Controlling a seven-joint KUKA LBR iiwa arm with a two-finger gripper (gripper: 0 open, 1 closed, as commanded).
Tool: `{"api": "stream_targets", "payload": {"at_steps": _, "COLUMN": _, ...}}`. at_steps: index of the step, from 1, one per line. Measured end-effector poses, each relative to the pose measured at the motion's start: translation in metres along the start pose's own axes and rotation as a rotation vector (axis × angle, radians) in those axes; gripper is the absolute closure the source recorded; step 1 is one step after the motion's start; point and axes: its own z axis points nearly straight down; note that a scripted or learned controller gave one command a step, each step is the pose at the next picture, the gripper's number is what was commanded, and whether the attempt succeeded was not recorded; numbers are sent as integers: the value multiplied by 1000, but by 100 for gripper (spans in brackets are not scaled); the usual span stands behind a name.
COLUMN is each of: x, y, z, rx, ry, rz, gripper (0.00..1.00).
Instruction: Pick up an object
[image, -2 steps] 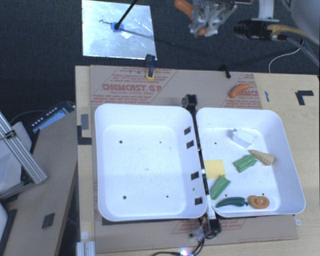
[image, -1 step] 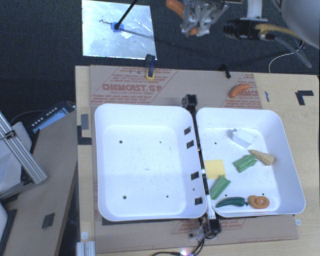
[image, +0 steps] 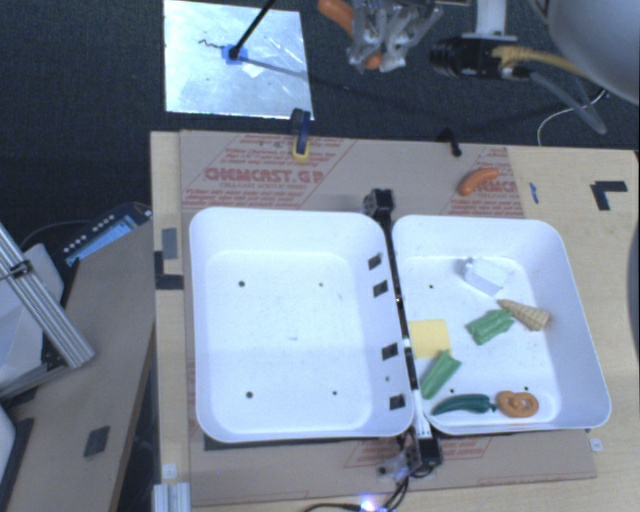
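Two shallow white bins are shown side by side on a cardboard-covered bench (image: 420, 160), their inner rims meeting along a dark hinged seam. Nearest the viewer, along the front wall of the right bin (image: 585, 330), a dark green pepper (image: 463, 404) and an orange pretzel (image: 517, 404) are seen almost touching each other. Just behind them a green pod (image: 439, 374) lies tilted against the seam side, with a yellow square (image: 430, 338) above it. Towards the middle, a ridged green piece (image: 489, 326) is set just beside a tan cone (image: 527, 315); a pale white block (image: 482, 276) rests farther back. Open floor is left along the right and rear walls of this bin. The left bin (image: 215, 300) is marked by small dark dots. Beyond the bins, an orange sausage-shaped toy (image: 478, 181) lies on the bench, and a blue-and-yellow clamp (image: 300, 135) grips its far edge. Farthest back, the gripper (image: 385, 45) is held high above the dark floor, well apart from every object, with something orange seen at its fingers; whether it is clamped there cannot be told.
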Motion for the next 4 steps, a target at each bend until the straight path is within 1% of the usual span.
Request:
{"api": "stream_targets", "payload": {"at_steps": 3, "x": 55, "y": 0, "z": 0, "rx": 0, "ry": 0, "rz": 1, "gripper": 100}}
{"api": "stream_targets", "payload": {"at_steps": 4, "x": 61, "y": 1, "z": 0, "rx": 0, "ry": 0, "rz": 1, "gripper": 100}}
